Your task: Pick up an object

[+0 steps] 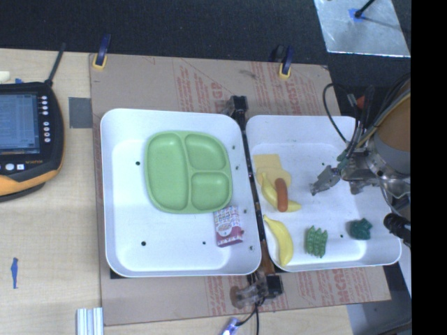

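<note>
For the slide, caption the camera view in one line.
Gripper poised over the right bin, near the hot dog, banana and green toys; green plate in the left bin.

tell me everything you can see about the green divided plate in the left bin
The pale green divided plate looks like matte plastic, rounded-square, with three compartments: one long one on its left side and two smaller ones on its right. All three look empty. It lies flat, slightly rotated, in the upper middle of the left white bin. A small pink-and-white packet lies just off its lower right corner, close or barely touching.
</note>
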`<state>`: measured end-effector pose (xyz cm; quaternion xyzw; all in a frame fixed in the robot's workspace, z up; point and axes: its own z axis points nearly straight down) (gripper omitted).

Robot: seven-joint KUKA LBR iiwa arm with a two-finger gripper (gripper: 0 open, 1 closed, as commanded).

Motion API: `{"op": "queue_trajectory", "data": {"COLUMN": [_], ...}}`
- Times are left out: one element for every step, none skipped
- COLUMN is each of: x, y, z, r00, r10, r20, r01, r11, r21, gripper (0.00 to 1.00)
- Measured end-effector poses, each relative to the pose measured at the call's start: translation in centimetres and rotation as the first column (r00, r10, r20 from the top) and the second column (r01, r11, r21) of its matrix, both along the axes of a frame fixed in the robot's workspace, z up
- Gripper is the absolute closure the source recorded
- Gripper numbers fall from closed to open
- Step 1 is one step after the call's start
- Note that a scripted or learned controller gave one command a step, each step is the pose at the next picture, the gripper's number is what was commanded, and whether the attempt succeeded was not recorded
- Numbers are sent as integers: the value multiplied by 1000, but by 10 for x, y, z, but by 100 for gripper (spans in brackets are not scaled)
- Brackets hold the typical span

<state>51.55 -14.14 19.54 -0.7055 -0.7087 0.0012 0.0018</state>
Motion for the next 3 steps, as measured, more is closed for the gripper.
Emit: {"op": "queue_trajectory", "data": {"x": [-37,38,98], "y": [25,43,2], "z": [-103,-103,-103], "r00": [1000,1000,1000], "r10": [0,2,0], "r20": [-1,1,3], "r01": [0,-2,0], "r11": [1000,1000,1000], "r21": [0,-1,-1], "gripper": [0,0,0]}}
